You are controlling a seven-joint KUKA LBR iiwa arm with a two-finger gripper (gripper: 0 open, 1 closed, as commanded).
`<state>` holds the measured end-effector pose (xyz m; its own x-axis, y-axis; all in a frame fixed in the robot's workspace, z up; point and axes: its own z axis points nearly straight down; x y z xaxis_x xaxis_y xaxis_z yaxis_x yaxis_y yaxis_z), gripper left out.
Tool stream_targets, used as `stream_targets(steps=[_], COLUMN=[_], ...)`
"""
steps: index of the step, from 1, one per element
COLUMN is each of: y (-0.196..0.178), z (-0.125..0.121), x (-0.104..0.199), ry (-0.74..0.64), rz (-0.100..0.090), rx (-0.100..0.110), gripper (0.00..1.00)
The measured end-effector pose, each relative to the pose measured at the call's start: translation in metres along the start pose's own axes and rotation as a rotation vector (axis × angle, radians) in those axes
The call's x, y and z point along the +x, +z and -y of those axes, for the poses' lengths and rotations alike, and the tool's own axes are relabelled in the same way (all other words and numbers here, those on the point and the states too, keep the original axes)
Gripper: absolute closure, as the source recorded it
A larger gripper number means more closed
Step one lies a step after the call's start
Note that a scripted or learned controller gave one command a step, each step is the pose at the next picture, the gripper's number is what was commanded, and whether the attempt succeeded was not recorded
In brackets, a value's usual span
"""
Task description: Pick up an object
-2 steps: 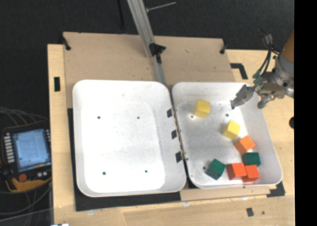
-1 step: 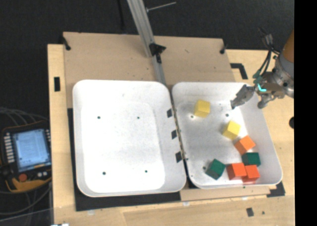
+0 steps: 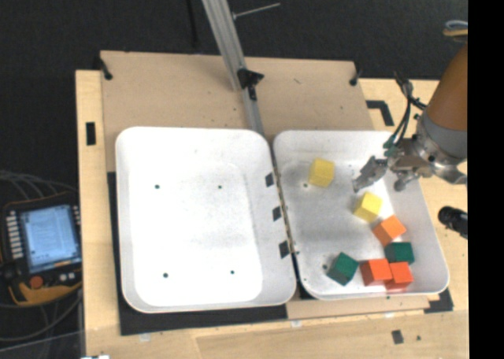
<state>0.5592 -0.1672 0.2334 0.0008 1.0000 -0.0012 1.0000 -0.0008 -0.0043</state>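
Camera view places the gripper [image 3: 383, 176] above the right bin [image 3: 315, 286], near that bin's upper right area. Its fingers [image 3: 365, 174] are spread wide with nothing between them.

Candidate objects all lie in the right bin:
- a yellow cube [image 3: 321, 172] at upper centre, standing alone and well apart from the rest;
- a second yellow cube [image 3: 367, 207] just below the fingers;
- an orange cube [image 3: 389, 230] just beside that second cube, possibly touching it;
- a green cube [image 3: 399, 252] and two orange blocks [image 3: 387, 272] packed together near the lower right wall;
- a dark green cube [image 3: 342, 268] near the lower rim.

The left bin [image 3: 126, 192] on the counter [image 3: 90, 192] holds no objects.

Step in hand, by judgement: approach, before descent. No grasp has been made.

Next move: centre the open fingers over one cube, most plausibly the second yellow cube nearest them, then descend and close. The adjacent orange cube leaves little room on that side, so finger placement should straddle the free faces. Whether the fingers are already low enough cannot be told from this slant.
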Motion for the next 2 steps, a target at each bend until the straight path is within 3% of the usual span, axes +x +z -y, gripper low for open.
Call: stream_targets(steps=[1,2], y=[0.059,0.112], z=[0.005,-0.003], x=[-0.003,-0.01], ry=[0.0,0.004], rz=[0.0,0.011], rx=[-0.002,-0.018], gripper=[0.0,0.0])
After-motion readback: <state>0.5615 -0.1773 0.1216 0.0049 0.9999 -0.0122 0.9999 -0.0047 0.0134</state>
